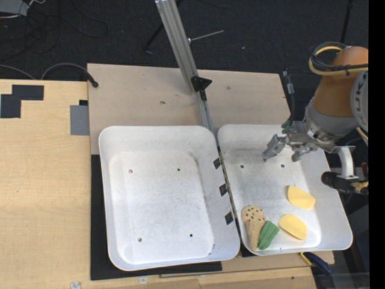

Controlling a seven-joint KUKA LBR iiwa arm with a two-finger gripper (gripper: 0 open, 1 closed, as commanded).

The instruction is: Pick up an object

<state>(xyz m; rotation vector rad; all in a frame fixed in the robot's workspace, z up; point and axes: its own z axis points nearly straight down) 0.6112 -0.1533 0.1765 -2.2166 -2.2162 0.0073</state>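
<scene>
The fingers (284, 150) hang spread apart and hold nothing, above the right bin (337, 236). Nearest below them lies a yellow piece (300, 197), a second yellow piece (293, 226) beyond it, then a green piece (267, 234) touching a speckled cookie (253, 220). A descent from here would likely close on bare floor; the rounded yellow pieces may also slip.

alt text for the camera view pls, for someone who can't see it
A grey robot arm's open gripper hangs over the right bin, holding nothing. Two yellow pieces, a cookie and a green piece lie near its front edge.
</scene>
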